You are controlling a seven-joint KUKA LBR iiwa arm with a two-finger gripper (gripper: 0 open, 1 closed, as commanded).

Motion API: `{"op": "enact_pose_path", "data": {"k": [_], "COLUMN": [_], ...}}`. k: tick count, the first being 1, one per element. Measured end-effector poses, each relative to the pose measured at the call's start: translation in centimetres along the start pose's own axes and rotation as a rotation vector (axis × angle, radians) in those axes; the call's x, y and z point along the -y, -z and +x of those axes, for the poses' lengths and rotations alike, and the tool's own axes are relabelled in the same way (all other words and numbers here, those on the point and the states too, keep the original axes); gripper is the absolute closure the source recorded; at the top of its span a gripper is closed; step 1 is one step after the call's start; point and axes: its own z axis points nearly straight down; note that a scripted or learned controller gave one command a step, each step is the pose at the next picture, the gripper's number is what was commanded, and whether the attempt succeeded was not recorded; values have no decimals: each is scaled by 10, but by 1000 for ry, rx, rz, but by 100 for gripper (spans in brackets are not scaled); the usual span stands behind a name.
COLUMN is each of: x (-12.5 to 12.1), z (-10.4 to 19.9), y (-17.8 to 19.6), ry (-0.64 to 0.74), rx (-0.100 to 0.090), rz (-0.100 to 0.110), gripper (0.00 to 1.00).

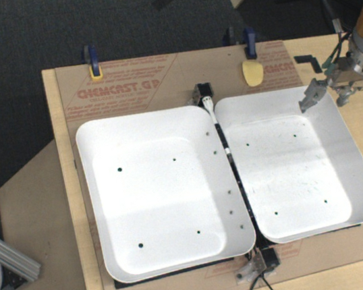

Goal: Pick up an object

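Gripper (325,98) with fingers spread and nothing between them, above the far right corner of the right bin (350,155); likely target, a yellow piece (253,73), outside near the board's (157,76) far edge, hence risk of closing on air.

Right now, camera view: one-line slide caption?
Hand poised over the right bin's far corner, beside the left bin.

We observed two white bins side by side on the table (157,76): the left bin (161,192) and the right bin (300,163), edges touching. The hand (327,94) hung over the right bin's far right corner, fingers spread apart with nothing between them.
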Motion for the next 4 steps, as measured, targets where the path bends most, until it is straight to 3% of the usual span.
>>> {"op": "enact_pose_path", "data": {"k": [1, 2, 3, 4], "x": [28, 27, -13, -43], "z": [99, 94, 156, 167], "y": [199, 200, 118, 43], "ry": [9, 2, 5, 2], "rx": [1, 3, -2, -1], "rz": [-17, -5, 4, 7], "gripper": [0, 100, 100, 100]}}
